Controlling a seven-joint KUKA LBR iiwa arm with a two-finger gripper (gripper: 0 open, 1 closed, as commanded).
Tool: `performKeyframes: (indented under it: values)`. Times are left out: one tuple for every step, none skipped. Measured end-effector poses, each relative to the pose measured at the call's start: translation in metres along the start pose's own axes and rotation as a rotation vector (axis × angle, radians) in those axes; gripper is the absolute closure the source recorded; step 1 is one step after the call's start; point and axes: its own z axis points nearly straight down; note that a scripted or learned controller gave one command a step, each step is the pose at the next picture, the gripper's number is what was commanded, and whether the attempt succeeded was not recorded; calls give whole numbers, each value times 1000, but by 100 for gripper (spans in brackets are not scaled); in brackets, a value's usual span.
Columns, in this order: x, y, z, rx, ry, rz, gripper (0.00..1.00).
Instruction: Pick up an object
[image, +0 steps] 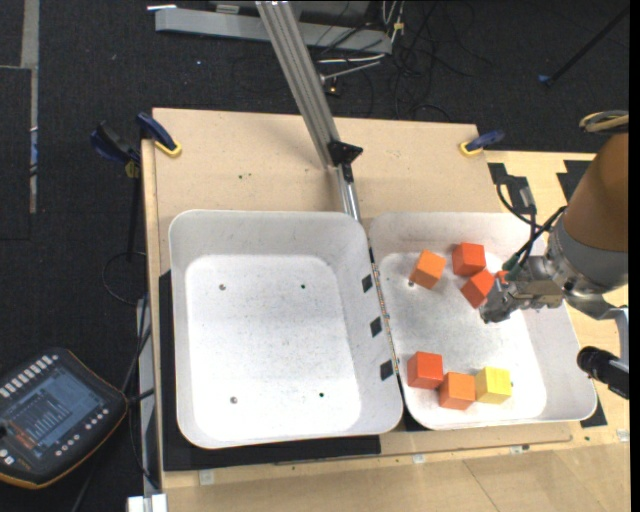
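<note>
Several small blocks lie in the right bin (530, 345). An orange block (429, 268) and a red-orange block (468, 258) sit near its back. Another red-orange block (479, 288) lies just left of my gripper (497, 305), touching or nearly touching it. Near the front stand a red-orange block (426, 369), an orange block (458, 389) and a yellow block (494, 384) in a row. My gripper hangs low over the right bin's middle right; its fingers are hidden by the wrist.
The left bin (200, 250) lies beside the right one. A metal pole (305, 85) slants from the back down to the bins' join. Clamps (155, 135) hold the board corners. A teach pendant (50, 410) rests at the lower left.
</note>
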Motion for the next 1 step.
performKeyframes:
  values:
    - [59, 18, 6, 0, 0, -1, 100]
